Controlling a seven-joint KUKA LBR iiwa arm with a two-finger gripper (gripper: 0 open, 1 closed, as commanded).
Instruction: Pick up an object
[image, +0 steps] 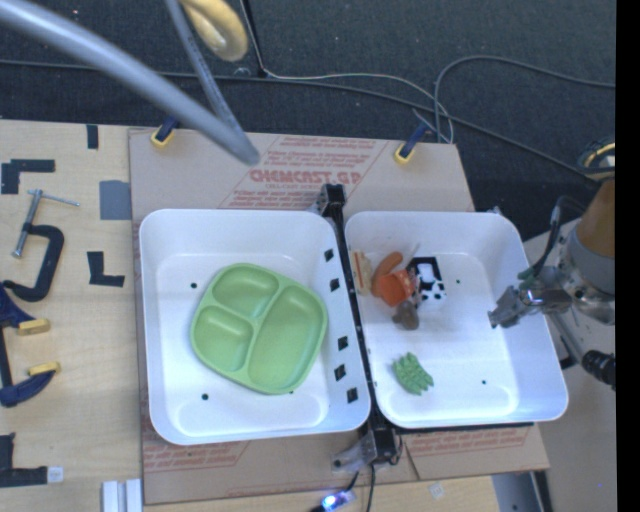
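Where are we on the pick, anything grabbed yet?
Done: nothing lifted. The orange toy, black-and-white piece, brown piece and green leafy item all lie in the right bin; the green divided plate sits in the left bin. In hand: the gripper is at the right bin's right rim with nothing seen in it. Left: approach, grasp, lift.
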